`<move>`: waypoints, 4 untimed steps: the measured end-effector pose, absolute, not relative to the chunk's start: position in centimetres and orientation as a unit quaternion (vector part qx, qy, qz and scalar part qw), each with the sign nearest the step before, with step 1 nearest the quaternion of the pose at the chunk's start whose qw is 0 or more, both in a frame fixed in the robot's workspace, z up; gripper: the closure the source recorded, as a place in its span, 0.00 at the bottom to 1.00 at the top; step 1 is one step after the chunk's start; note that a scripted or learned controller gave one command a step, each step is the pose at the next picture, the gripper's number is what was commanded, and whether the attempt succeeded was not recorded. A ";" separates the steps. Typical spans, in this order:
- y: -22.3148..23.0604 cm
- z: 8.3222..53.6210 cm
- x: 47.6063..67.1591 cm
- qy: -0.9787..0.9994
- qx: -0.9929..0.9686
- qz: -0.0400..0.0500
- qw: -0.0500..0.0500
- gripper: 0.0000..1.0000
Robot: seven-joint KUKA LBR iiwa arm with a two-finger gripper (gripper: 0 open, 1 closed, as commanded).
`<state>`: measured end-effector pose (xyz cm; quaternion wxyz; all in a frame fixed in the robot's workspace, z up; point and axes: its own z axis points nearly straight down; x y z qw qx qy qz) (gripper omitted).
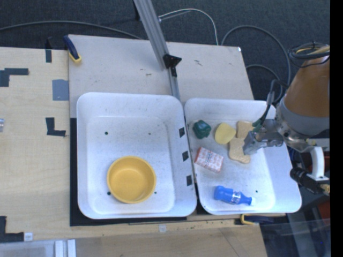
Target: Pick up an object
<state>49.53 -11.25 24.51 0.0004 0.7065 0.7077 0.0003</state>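
One fixed camera above the bench [123, 63], slanting down over both white bins [86, 143].

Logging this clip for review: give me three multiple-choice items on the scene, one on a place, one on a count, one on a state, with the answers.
1. Where is the yellow bowl?
A. left bin
B. right bin
C. on the bench

2. How many things lie in the right bin?
A. two
B. three
C. six

3. How does the blue bottle lie?
A. upright
B. on its side
C. inside the bowl

Answers:
1 A: the bowl sits in the left bin.
2 C: the right bin holds a green piece, a yellow piece, two tan pieces, a red-and-white packet and the bottle.
3 B: the bottle lies flat on the bin floor.
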 end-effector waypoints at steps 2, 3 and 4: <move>-1.3 24.2 53.6 0.709 0.705 0.000 -0.001 1.00; 3.8 22.8 55.5 0.709 0.705 -0.001 -0.001 1.00; 9.5 23.4 58.0 0.710 0.704 0.001 -0.001 1.00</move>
